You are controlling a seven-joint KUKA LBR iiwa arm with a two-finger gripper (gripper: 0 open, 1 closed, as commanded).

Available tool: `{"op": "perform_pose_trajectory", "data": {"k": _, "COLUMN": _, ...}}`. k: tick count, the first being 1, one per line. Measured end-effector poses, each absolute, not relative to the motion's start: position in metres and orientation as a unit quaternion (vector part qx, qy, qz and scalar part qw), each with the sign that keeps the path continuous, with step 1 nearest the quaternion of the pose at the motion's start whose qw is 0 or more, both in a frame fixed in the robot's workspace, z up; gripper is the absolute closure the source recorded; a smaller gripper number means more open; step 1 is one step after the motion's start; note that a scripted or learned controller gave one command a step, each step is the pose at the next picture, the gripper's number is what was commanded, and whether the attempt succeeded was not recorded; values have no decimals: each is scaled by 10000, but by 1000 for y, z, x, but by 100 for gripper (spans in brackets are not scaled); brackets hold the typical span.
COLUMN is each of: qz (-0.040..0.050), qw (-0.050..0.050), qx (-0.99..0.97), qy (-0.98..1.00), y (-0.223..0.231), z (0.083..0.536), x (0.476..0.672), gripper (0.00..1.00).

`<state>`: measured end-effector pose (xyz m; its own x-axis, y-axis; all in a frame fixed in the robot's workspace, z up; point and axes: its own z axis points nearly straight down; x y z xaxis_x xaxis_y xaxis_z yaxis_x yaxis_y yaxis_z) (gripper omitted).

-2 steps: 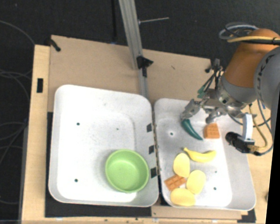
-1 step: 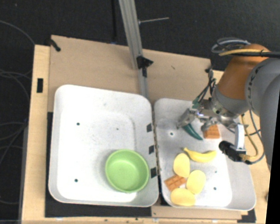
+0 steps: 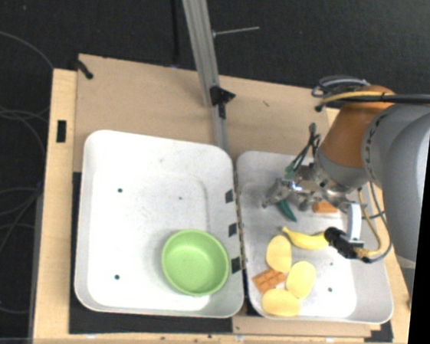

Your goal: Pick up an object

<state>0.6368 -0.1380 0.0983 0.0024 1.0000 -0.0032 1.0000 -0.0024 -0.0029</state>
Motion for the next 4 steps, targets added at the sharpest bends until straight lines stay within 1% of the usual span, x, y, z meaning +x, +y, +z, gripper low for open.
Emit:
{"op": "perform_pose_trajectory", "data": {"k": 1, "qz": 10, "qw": 24, "qx": 7089, "qy": 7053, "y": -138, "z": 113, "x": 639, "gripper": 100}}
{"op": "perform_pose_trajectory", "data": {"k": 2, "qz": 22, "qw": 20, "qx": 7075, "qy": 7067, "y": -135, "z": 157, "x": 638, "gripper": 100}}
{"op": "perform_pose_trajectory", "data": {"k": 3, "qz": 24, "qw": 29, "qx": 7061, "qy": 7081, "y": -137, "z": 207, "x": 649, "gripper": 100}}
{"op": "perform_pose_trajectory", "data": {"k": 4, "qz": 23, "qw": 28, "qx": 7058, "qy": 7084, "y": -138, "z": 257, "x": 650, "gripper": 100}}
